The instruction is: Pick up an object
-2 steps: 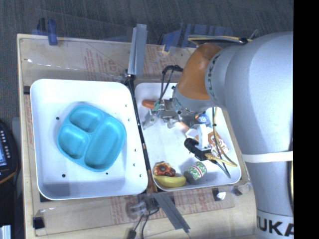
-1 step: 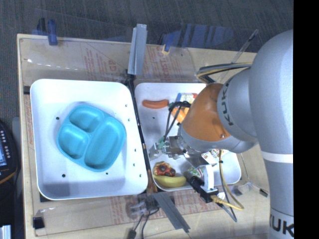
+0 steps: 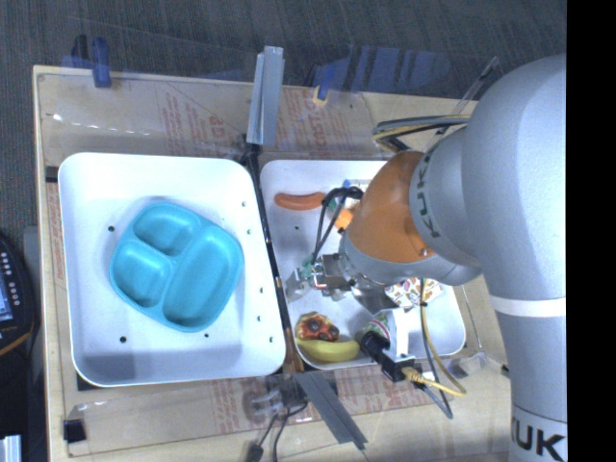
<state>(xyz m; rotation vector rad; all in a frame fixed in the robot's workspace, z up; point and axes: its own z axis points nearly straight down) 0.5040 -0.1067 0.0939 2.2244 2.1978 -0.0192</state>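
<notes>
Blue divided tray in left bin

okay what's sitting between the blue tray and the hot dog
In the camera view, between the blue tray and the hot dog lie bare white bin floor and the two bins' adjoining rims; no other object.

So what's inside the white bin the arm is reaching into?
In the right bin lie a hot dog near the far wall, and a banana beside a round red item near the front. The arm covers the bin's middle, so anything beneath is hidden.

Bench bearing left bin, right bin.
</notes>
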